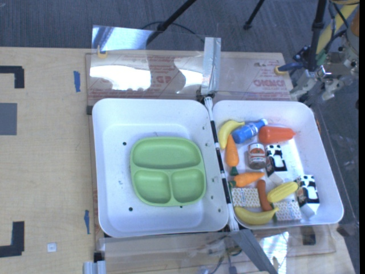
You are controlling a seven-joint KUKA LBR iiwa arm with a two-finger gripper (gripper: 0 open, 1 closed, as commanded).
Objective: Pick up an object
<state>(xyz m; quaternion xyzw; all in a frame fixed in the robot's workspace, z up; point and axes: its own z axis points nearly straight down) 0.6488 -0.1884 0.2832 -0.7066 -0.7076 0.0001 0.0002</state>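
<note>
Gripper is being parked past the right bin's far corner, state not readable, nothing seen held; the orange carrot mid-bin is being judged light, stiff, slick plastic, best pinched across its thick middle.

arm: cut off by top-right edge | gripper: blurred, finger state unclear | can label: too small to read

Clear panel, upper centre of frame: red print, mirrored, not legible.
Small jar, right bin: label too small to read.
Other items: no readable text.
</note>
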